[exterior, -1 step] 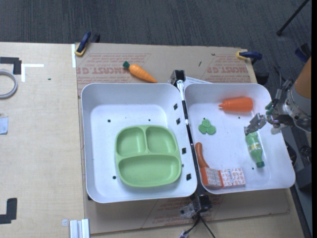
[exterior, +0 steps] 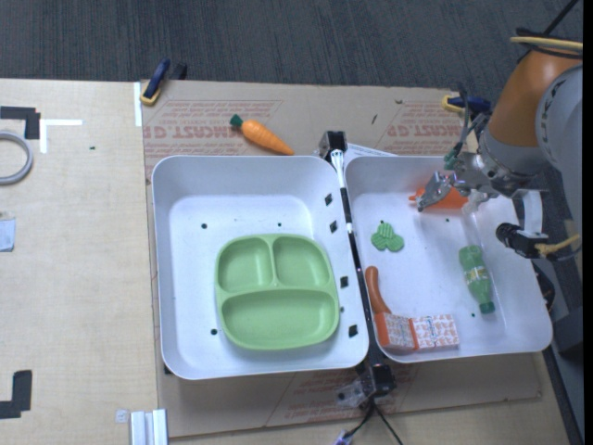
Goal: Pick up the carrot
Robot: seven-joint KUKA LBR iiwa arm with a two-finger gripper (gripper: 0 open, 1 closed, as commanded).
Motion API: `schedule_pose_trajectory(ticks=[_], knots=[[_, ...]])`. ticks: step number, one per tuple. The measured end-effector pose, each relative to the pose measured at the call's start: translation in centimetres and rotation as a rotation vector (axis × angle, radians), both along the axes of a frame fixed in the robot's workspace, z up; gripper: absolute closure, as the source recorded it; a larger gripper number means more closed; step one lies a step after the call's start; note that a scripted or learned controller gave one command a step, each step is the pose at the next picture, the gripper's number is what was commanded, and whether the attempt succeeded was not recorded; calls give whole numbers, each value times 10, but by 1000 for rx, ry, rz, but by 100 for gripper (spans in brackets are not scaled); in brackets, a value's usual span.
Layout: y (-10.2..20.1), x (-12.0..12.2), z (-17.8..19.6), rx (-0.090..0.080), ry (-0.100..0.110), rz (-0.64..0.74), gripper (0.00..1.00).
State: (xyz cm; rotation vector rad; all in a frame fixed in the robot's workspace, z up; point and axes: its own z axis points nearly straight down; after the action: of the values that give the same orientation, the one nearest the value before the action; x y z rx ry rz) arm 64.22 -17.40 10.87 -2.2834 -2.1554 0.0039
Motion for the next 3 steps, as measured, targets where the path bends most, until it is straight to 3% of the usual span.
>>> schedule_pose_trajectory(ticks=[1,2,3], knots=[[67,12,2,3,19,11,0],[64,11,11,-2,25,14,100],[46,-51,152,-1,-3,-160,100]])
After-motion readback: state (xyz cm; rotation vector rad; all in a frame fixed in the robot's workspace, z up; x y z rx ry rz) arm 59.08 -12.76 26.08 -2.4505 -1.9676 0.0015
